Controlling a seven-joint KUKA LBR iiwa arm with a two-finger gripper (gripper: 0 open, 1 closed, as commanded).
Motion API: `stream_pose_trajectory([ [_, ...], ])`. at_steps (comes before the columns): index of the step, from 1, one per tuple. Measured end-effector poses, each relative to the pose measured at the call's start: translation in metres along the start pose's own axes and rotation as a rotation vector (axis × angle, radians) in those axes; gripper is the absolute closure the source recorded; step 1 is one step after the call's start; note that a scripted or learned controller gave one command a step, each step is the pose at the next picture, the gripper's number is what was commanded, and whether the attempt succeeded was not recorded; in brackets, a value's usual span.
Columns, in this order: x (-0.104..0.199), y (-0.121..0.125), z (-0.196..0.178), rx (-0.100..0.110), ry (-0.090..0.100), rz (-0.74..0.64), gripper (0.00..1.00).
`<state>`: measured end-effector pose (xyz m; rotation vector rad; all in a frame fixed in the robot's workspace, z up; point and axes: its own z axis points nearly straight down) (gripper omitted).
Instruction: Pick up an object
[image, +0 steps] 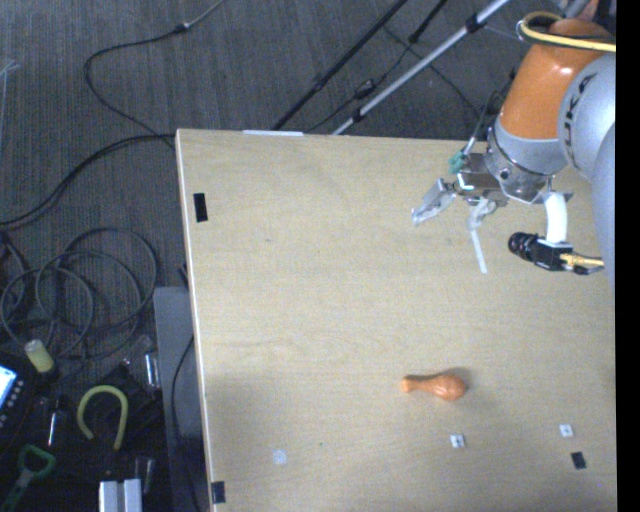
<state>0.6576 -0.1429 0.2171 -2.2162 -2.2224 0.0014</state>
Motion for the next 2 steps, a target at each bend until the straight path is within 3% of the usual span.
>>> stream_pose_trajectory([
  [1, -0.070, -0.003, 0.006, 0.000, -0.007, -0.038, 0.00],
  [2, -0.080, 0.011, 0.056, -0.001, -0.005, -0.260, 0.00],
])
